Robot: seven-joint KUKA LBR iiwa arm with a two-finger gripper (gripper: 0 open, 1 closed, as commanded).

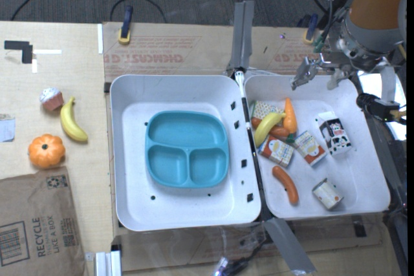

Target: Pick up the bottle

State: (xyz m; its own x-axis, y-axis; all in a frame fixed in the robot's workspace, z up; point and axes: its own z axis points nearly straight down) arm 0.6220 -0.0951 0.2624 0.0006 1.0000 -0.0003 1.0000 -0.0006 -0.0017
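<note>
Two white bins sit side by side on the bench. The left bin [118,158] has a blue plate [187,148] with three parts in it. The right bin [372,200] has the play food. The bottle [335,136] (white with black spots, like a cow) lies near the right side of that bin, tilted. Two small boxes [309,147] lie just left of it, and a little tub [326,194] lies below it. A banana [266,126], a carrot [290,114] and a sausage [286,184] lie further left.

The gripper [320,77] hangs over the top edge of the right bin, above the bottle and well apart from it. Its two fingers [302,77] are spread wide and nothing is between them
</note>
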